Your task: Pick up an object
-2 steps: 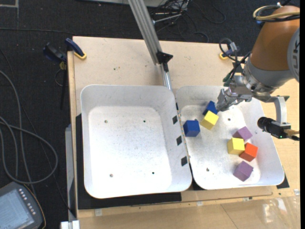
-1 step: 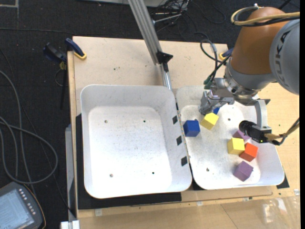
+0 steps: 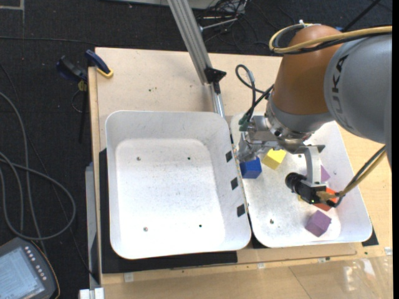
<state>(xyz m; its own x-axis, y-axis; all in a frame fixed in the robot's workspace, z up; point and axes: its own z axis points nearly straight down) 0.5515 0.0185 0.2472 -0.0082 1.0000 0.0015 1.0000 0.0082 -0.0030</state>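
Grey arm (image 3: 336, 73) low over the right white bin (image 3: 349, 229).
Jaws (image 3: 249, 151) sit above the small blue cube (image 3: 251, 168) (grip state I cannot tell); beside the bin wall, it may slip aside toward the yellow block (image 3: 274, 159).

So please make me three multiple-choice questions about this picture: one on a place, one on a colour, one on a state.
1. Which bin holds the blocks?
A. the right bin
B. the left bin
C. both bins

2. What colour is the block nearest the bench's front edge?
A. green
B. purple
C. white

3. How does the blue block lie?
A. on the bin floor
B. stacked on the yellow block
C. outside the bins

Answers:
1 A: the blue block, yellow block and purple block all sit in the right bin.
2 B: that block is purple.
3 A: it rests on the white floor, by the bin's left wall.
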